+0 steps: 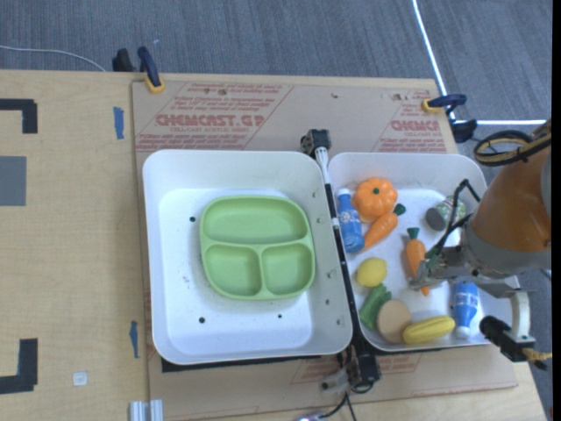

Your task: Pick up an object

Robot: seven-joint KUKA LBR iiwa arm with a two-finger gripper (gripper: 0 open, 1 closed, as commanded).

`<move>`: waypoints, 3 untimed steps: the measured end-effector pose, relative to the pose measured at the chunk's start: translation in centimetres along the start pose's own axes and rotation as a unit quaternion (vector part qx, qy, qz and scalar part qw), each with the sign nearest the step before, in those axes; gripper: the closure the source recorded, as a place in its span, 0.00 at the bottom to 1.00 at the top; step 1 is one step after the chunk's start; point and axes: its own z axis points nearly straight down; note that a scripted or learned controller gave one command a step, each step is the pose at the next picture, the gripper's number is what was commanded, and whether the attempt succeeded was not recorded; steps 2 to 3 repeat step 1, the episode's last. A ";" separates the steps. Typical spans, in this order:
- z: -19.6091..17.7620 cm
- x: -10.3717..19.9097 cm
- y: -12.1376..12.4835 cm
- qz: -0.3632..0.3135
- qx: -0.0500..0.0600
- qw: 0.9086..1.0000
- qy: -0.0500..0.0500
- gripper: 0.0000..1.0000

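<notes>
Orange-banded arm low over right bin (pixel 399 167).
Gripper (pixel 427 274) touching small carrot (pixel 414 254), just above-left of it; grip state cannot be told.

a pale green three-compartment plastic plate (pixel 257 246) lies in the middle of the left shallow white bin (pixel 166 235), which sits on a brown cardboard sheet printed with red lettering (pixel 219 108). an orange-and-black clamp (pixel 149 68) grips the sheet's far left corner, a blue-handled clamp (pixel 443 103) its far right corner. a white cable (pixel 425 29) crosses the grey carpet (pixel 263 16)
</notes>
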 end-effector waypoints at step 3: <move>-13.5 5.9 -0.4 -0.002 0.005 1.000 0.003 1.00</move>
